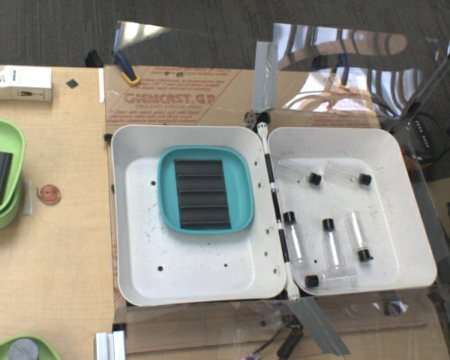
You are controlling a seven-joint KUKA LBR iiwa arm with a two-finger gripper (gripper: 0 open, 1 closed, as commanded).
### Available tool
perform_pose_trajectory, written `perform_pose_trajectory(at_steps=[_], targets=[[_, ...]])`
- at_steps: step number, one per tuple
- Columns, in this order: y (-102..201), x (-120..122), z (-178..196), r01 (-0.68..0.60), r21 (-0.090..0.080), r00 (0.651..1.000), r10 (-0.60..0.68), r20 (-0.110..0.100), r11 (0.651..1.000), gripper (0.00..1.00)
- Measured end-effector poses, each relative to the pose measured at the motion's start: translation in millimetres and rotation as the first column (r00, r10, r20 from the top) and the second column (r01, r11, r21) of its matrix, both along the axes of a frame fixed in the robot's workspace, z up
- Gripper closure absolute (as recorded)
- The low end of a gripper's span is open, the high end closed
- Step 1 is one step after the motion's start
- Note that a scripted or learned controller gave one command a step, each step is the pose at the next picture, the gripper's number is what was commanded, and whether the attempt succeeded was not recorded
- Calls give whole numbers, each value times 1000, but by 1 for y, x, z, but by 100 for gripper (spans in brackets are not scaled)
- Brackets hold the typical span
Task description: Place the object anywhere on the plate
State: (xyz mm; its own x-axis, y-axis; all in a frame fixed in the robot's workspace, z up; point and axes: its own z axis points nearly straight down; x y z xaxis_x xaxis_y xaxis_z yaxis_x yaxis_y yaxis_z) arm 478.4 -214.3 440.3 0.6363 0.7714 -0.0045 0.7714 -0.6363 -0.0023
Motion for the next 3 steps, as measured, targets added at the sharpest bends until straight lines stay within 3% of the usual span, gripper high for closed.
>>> perform_pose_trajectory(at_steps=[1, 2, 3], targets=[[-2, 0, 0, 198, -1, 980, -198, 0, 980, 0], [-5, 0, 0, 280, 0, 960, -280, 2, 960, 0], [-8, -1, 1, 405, 0, 914, -405, 3, 914, 0]])
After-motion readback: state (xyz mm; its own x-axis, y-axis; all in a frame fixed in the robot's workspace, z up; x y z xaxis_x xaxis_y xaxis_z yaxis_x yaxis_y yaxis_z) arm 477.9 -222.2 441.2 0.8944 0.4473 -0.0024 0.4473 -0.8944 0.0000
